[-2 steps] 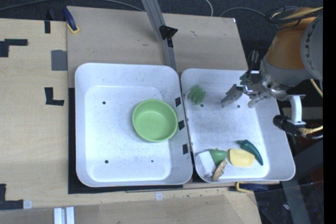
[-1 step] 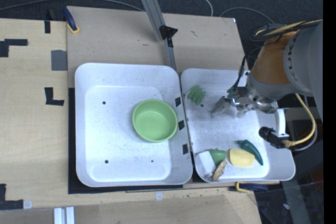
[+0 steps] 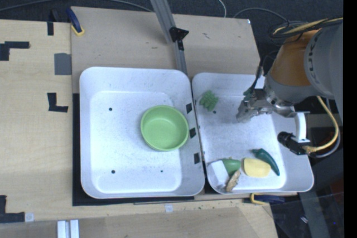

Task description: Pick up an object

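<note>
Green bowl (image 3: 164,128) sits in the left bin (image 3: 100,120); right of it the gripper (image 3: 247,109) hovers, finger state unclear.

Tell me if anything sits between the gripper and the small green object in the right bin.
Nothing visible does. The gripper hangs over the right bin, and bare white floor separates it from the small green object to its left in this view.

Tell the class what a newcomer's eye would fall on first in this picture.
The green bowl stands out, alone in the left bin. Next comes the grey and orange arm, its gripper over the right bin. Small toys cluster at that bin's near edge, among them a yellow piece, and a green piece lies apart near its far left corner.
</note>
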`<state>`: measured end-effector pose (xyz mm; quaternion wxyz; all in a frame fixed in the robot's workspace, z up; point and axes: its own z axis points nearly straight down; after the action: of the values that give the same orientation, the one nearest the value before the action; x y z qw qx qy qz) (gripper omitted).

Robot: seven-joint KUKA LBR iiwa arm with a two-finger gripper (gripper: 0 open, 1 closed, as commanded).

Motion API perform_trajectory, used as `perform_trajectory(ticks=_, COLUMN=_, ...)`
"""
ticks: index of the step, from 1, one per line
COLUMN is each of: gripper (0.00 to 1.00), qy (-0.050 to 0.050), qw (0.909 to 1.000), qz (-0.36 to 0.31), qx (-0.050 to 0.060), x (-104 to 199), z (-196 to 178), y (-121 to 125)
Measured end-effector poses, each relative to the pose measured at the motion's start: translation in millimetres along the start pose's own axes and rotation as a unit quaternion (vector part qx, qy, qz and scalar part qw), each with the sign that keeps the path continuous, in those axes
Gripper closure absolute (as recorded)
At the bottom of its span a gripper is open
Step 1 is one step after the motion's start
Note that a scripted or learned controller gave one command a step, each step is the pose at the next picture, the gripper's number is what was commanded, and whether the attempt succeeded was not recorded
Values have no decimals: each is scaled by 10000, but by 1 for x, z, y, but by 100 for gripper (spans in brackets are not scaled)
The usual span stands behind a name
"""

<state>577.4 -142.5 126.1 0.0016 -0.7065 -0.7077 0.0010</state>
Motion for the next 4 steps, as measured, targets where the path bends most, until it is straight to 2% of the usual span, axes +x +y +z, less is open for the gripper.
perform_trajectory(ticks=1, gripper=100, qy=-6, qw=10000, qz=-2, qx=-32, x=7, z=-44, y=2)
perform_trajectory(ticks=2, gripper=100, qy=-11, qw=10000, qz=-2, qx=-44, x=11, z=-107, y=-1)
perform_trajectory(ticks=3, gripper=100, qy=-7, qw=10000, qz=1, qx=-28, x=11, z=-133, y=0)
perform_trajectory(ticks=4, gripper=100, qy=4, qw=10000, qz=-24, qx=-5, x=69, z=-117, y=8)
